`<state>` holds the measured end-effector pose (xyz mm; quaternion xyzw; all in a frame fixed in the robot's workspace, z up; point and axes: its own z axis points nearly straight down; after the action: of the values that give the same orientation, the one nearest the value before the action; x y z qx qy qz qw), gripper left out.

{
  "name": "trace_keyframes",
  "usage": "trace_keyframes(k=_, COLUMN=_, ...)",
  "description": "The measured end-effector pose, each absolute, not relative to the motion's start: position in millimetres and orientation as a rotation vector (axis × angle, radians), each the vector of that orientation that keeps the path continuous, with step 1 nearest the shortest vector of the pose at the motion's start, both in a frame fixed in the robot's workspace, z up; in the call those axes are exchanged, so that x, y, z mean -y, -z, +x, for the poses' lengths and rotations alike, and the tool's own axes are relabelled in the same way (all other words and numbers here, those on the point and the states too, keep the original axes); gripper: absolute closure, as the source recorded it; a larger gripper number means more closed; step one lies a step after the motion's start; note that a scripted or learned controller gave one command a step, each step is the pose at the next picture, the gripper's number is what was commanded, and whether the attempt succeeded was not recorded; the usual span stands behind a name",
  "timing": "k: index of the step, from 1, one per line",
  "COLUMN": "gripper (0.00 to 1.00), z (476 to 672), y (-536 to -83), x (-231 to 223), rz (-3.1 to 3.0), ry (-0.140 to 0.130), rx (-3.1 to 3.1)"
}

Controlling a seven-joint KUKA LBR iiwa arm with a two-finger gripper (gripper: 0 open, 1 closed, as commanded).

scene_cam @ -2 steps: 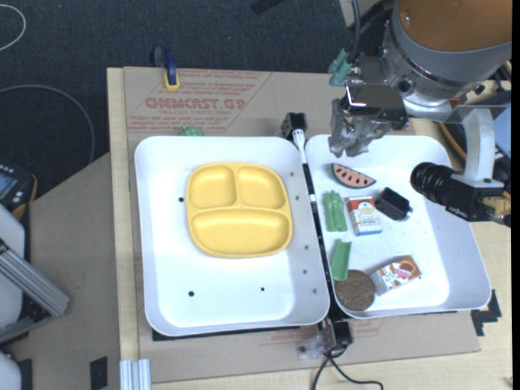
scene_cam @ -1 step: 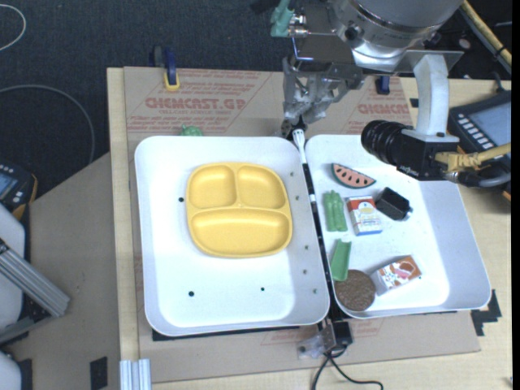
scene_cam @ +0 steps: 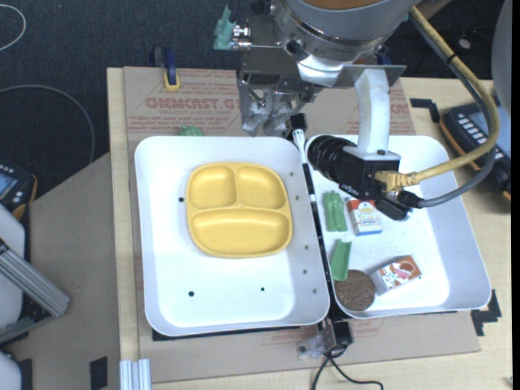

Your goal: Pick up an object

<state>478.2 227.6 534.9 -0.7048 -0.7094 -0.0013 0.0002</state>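
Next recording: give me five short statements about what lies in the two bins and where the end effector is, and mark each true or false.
1. A yellow divided plate lies in the left bin. True.
2. The right bin holds two green pieces. True.
3. The round brown disc sits on the plate. False: it lies in the right bin, near its front edge.
4. The end effector hangs above the bins' far edge. True.
5. The small red and white box lies in the left bin. False: it is in the right bin.
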Motion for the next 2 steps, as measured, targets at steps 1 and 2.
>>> trace_keyframes(k=1, gripper=1.00, z=479.3, y=-546.2, x=-225.5, rz=-2.219, ry=0.009, rx=2.226)
trace_keyframes(k=2, gripper=1.00, z=479.2, y=-504.2, x=-157.6, rz=-2.229, ry=-0.008, rx=2.212)
